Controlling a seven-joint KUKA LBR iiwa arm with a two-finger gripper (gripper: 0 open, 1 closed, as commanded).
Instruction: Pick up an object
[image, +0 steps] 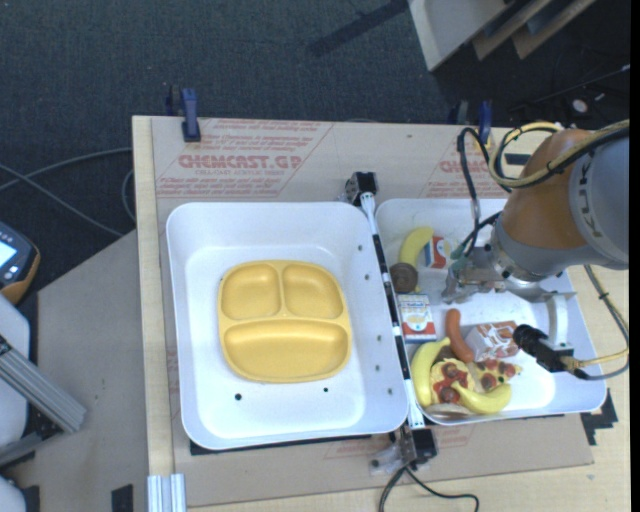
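The right bin (575, 395) holds several toy foods. A short yellow banana (416, 244) lies at its far left, with a brown ball (403, 277) just below it. Nearer the front are a small carton (415, 316), a red sausage (458, 335), a packet with red print (492, 340), and a second banana (432, 362) beside a pizza slice (478, 380). My gripper (463, 282) hangs low over the middle of this bin. It is right of the brown ball and above the sausage. The arm's wrist hides whatever lies beneath it.
The left bin (190, 300) holds a yellow divided plate (284, 320). A black clip rail (385, 300) runs between the two bins. Cables loop behind the arm at the back right (500, 150). Blue clamps (187, 105) stand at the bench's far edge.
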